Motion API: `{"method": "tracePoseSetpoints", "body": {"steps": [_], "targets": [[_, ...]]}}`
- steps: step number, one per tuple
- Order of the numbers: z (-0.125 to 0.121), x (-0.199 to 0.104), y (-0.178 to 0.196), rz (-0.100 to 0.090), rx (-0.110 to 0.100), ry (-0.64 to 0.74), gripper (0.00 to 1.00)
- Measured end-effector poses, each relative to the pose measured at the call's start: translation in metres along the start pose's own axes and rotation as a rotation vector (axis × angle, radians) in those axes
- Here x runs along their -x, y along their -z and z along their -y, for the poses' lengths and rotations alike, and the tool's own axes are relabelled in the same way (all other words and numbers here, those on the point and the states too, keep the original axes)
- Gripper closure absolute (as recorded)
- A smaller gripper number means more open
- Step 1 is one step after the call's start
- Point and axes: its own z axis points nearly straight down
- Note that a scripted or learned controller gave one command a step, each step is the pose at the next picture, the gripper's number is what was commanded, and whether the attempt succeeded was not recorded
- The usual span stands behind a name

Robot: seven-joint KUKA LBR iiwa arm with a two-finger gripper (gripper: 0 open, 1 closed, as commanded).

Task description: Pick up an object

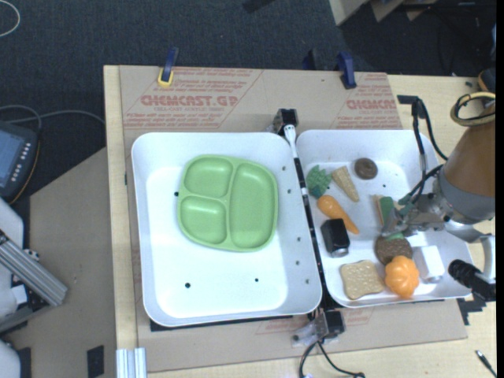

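The arm (pixel 472 172) reached in from the right, its wrist bent down over the right bin (pixel 315 144), with the claw (pixel 398 225) low among the toys there. Whether the claw was released or clenched could not be told. It sat just beside a green block (pixel 385 209) and just above a brown patty (pixel 391 249); an orange fruit (pixel 402 276) and a toast slice (pixel 361 279) lay nearby, a carrot (pixel 335 209) further left. Judged from this, the step was the descent onto a target, probably the block or patty. Next would come closing on one piece, then lifting straight up.
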Motion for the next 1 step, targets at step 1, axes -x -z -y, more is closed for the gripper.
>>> {"method": "tracePoseSetpoints", "body": {"steps": [1], "targets": [[0.0002,-0.0005,0.0635,0.0,0.002,0.001,1.0]]}}
